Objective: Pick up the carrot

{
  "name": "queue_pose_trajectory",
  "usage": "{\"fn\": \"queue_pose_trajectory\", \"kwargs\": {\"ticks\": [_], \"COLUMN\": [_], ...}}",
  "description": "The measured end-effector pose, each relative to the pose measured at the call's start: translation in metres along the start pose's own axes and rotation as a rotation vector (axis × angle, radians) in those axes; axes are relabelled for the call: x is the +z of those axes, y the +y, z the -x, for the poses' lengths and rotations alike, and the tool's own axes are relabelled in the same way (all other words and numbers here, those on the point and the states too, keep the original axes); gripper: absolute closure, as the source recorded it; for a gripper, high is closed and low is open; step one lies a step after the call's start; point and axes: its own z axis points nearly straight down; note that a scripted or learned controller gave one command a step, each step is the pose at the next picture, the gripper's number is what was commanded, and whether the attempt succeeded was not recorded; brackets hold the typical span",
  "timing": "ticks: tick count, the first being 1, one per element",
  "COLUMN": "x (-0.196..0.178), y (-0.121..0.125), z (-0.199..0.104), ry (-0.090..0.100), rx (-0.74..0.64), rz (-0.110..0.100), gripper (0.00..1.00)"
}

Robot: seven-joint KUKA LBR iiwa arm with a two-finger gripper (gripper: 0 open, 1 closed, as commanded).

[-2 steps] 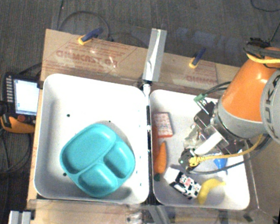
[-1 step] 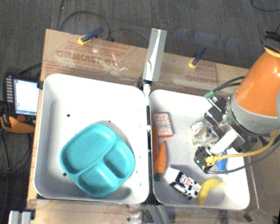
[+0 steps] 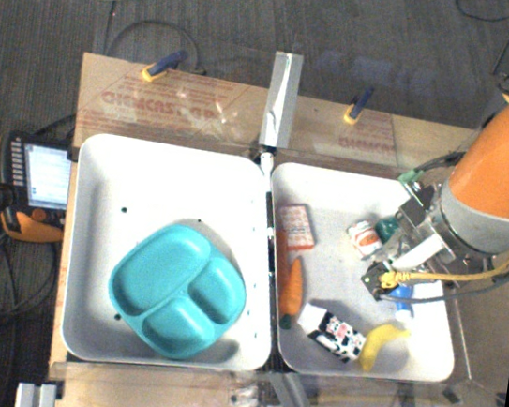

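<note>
- Camera view, right bin point(image 3: 333, 186): carrot point(image 3: 292, 287) lies lengthwise against the left wall, green end toward the near edge.
- Just above the carrot: small red-and-white packet point(image 3: 296, 226).
- Near the front wall: black-and-white carton point(image 3: 334, 333), with a banana point(image 3: 380, 345) touching its right end.
- Hand point(image 3: 386, 276): low over the right half of that bin, well apart from the carrot; its opening cannot be told, and no object shows in it.
- Beside the hand: small white-and-orange item point(image 3: 363, 235).
- Left bin point(image 3: 108, 167): teal divided plate point(image 3: 179, 289).
- Counter point(image 3: 193, 108): brown board under both bins.
</note>
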Motion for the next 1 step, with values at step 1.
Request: {"fn": "queue_pose_trajectory", "kwargs": {"ticks": [1], "x": [-0.0236], "y": [-0.0406], "z": [-0.0293], "ry": [0.002], "rx": [0.121], "rz": [0.003], "gripper": [1.0]}}
